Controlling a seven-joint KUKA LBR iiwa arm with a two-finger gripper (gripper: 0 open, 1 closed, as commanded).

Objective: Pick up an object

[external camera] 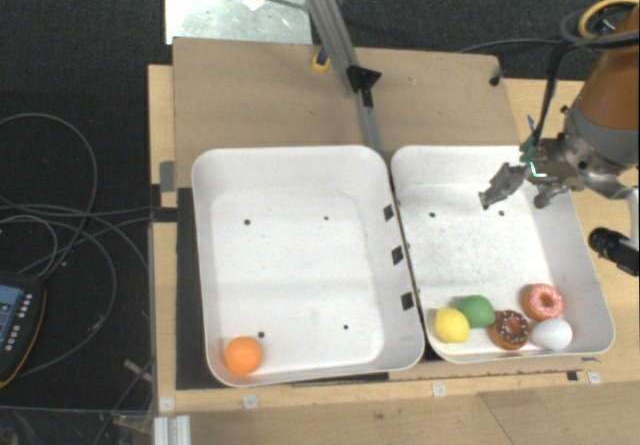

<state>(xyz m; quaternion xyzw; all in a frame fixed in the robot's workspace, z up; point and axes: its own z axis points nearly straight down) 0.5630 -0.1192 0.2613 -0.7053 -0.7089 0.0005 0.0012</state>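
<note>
In the right bin (470, 183), along the near wall, lie a yellow ball (452, 325), a green object (477, 310), a chocolate donut (511, 330), a pink donut (542, 301) and a white ball (552, 335). An orange ball (242, 355) sits in the near left corner of the left bin (290, 163). My gripper (518, 198) hangs over the far right part of the right bin, well above and behind the cluster. Its fingers are spread apart, open, with nothing between them.
The two bins meet at a ridge with black clips (396, 255). A grey pole (330, 13) slants across the far side of the bench. Cables and a pendant (15, 318) lie on the floor to the left.
</note>
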